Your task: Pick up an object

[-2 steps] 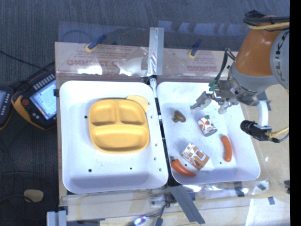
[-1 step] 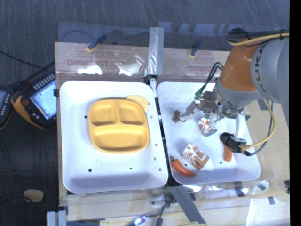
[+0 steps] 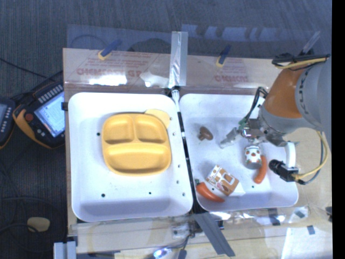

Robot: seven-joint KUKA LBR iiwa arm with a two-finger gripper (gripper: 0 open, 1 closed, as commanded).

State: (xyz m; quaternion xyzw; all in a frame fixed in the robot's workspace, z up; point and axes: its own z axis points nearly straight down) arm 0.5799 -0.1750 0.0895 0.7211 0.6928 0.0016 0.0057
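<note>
Camera view, as we list it: left bin holds a yellow divided plate. Right bin holds a small brown lump, a patterned carton, an orange carrot-like piece, a white ball and an orange stick. The tool hangs low over the right bin, near the ball; we cannot tell its spread. We judge the approach step in hand; next comes a descent centred on one item, then closing.

Dark grey carpet surrounds the bench, with a teach pendant lying at left.
</note>
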